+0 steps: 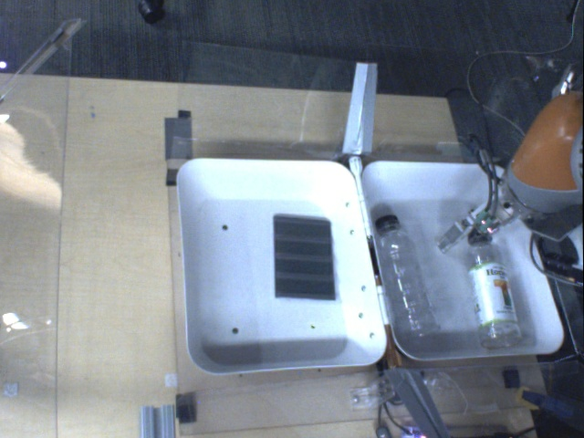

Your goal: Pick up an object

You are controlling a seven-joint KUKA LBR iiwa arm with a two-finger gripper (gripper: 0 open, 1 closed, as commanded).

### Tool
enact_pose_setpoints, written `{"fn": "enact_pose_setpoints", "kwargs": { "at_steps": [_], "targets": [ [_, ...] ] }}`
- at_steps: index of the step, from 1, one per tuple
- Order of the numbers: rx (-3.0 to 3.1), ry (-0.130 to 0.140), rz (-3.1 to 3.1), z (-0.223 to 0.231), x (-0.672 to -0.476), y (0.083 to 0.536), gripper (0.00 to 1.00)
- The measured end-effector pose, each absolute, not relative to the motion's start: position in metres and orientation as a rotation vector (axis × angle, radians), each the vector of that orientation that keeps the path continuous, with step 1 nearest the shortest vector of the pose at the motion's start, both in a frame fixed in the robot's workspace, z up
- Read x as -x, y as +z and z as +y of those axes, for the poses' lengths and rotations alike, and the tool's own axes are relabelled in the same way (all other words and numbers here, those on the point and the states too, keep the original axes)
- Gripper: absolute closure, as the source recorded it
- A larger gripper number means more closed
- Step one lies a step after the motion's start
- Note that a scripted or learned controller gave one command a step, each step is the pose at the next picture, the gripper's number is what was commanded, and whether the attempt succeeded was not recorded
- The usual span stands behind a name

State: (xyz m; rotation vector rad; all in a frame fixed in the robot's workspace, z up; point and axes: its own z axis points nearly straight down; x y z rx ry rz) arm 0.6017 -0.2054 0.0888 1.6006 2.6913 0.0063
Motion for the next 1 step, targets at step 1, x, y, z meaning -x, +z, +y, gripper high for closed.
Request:
{"fn": "enact_pose_setpoints", "kwargs": {
  "at_steps": [1],
  "targets": [
    [-1.638,0.006,2.672,-0.2048,-0.6108,0.1039,0.0]
  ]
}}
